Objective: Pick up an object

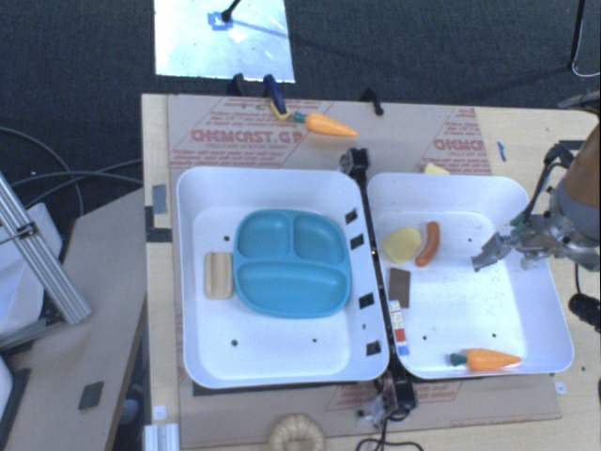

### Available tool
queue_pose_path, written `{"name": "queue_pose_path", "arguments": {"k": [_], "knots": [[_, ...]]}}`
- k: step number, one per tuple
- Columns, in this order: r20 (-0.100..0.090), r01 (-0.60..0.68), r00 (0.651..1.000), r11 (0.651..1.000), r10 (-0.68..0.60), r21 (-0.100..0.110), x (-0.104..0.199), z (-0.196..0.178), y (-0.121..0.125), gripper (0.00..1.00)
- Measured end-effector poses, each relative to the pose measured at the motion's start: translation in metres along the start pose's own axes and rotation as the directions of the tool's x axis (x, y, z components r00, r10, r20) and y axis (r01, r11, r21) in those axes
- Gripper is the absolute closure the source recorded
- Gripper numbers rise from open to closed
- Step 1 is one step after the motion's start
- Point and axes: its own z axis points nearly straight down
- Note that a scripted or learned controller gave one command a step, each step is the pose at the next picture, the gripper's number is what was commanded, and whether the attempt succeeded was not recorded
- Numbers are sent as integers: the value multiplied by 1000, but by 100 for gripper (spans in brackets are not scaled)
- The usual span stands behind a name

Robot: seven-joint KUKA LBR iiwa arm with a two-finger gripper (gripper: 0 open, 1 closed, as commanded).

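Note:
The right bin [540,294] holds a yellow slice [402,244], an orange-red sausage [428,243], a brown block [399,287] and a toy carrot [485,359] near its front edge. My gripper [508,255] hangs over the right side of this bin, reaching in from the right. It is open, with nothing between its fingers. It stands to the right of the sausage, apart from it, and above the carrot in the view.
The left bin [202,346] holds a blue divided plate [289,262] and a tan slice [218,274]. A second carrot [324,125] lies on the cardboard behind the bins. A yellow piece [435,169] sits just behind the right bin. A black divider [371,252] runs between the bins.

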Motion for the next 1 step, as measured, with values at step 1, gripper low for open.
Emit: {"name": "queue_pose_path", "arguments": {"k": [1], "knots": [[3, 3, 1000, 1000, -3, -12, 0, -6, 3, 0]]}}
